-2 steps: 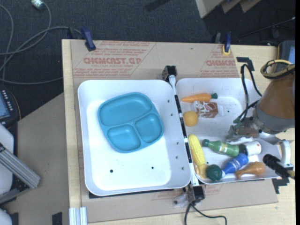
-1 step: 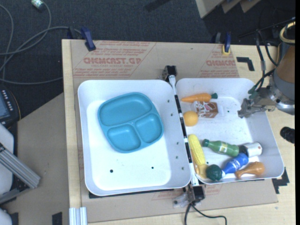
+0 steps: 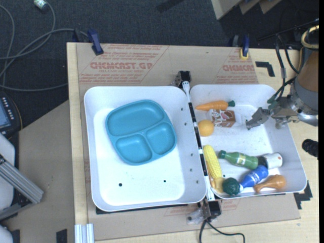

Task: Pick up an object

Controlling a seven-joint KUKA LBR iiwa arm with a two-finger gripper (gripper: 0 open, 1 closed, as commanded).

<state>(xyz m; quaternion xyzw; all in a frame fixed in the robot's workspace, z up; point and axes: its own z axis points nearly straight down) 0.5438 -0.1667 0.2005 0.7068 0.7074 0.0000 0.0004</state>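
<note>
At the frame's right edge we are seeing the pincer [image 3: 264,117] hanging over the right bin [image 3: 298,158], its fingers spread and gripping nothing; the arm is cut off by the frame. We are finding the carrot [image 3: 212,105], orange ball [image 3: 205,128], corn [image 3: 212,161] and green bottle [image 3: 239,159] lying below and left of it. A blue plate [image 3: 140,131] is sitting in the left bin [image 3: 96,151].

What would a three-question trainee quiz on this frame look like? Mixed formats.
1. True or false: the blue three-compartment plastic plate lies in the left white bin.
2. The yellow toy corn cob lies along which wall of the right white bin: A) the one shared with the left bin B) the far-right one
3. Fill in: the orange toy carrot has a ____ stem end.

Key: 1 true; 2 A; 3 green.
</note>
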